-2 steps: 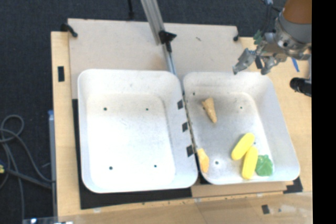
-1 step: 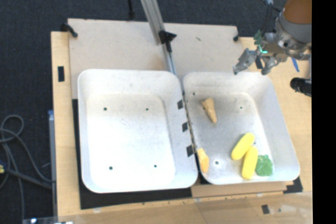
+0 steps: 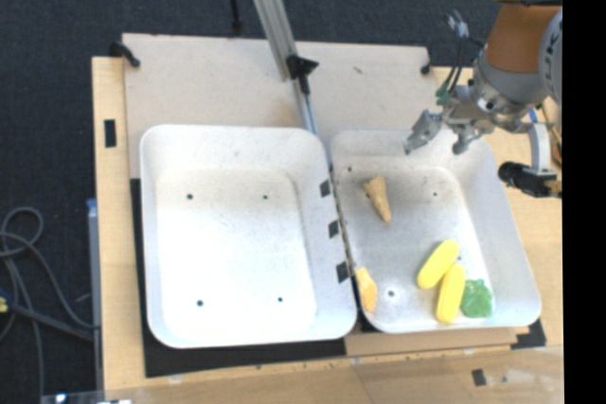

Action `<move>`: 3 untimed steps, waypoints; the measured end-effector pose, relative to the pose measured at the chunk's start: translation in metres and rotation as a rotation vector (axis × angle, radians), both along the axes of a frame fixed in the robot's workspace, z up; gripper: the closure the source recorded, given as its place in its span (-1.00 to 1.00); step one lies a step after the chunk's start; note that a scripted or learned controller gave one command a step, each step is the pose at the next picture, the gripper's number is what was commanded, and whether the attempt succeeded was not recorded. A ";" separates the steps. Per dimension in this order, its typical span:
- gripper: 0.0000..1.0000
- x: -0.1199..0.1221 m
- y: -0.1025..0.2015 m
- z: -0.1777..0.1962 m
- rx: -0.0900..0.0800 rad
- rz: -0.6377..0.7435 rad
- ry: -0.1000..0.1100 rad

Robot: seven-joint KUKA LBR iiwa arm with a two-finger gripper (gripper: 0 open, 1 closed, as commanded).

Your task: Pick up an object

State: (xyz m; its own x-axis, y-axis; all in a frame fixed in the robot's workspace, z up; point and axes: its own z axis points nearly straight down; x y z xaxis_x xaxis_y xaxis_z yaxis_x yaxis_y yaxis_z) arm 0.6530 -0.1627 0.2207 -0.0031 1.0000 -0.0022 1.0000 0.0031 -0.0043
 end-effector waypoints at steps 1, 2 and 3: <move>-1.00 0.004 0.002 -0.043 -0.001 0.003 -0.002; -1.00 0.005 0.002 -0.085 -0.001 0.003 -0.001; 1.00 0.007 0.001 -0.071 -0.002 0.004 -0.009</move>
State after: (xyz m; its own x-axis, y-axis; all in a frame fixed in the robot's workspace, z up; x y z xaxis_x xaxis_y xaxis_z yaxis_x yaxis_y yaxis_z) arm 0.6602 -0.1613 0.1500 -0.0070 1.0000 -0.0041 1.0000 0.0070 0.0046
